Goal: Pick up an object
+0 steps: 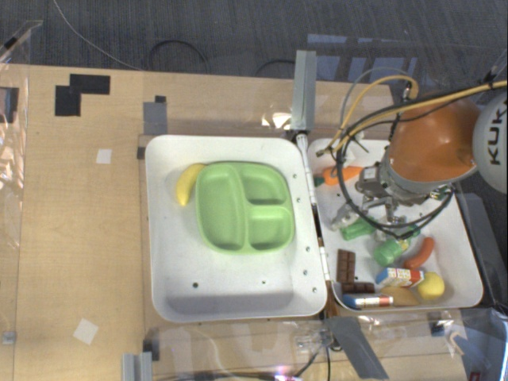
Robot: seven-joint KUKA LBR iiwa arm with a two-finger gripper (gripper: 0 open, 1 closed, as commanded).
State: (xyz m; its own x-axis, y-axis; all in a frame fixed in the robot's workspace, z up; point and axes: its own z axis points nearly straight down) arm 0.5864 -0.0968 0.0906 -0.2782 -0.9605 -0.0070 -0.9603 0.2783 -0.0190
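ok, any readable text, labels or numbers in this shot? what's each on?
"KU": black letters on the arm's grey casing, cut off at the frame edge.
Small carton in the right bin: has printing, too small and blurred to read.
Chocolate bar, marker: no legible text.
Nothing else readable.

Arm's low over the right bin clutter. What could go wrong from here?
1. The hand hangs over tightly packed items: a green bottle and a green cup lie close together, so it may snag two things or knock one away.
2. Loose cables loop near the wrist and could catch.
3. The chocolate bar lies flat by the bin wall, hard to grip.
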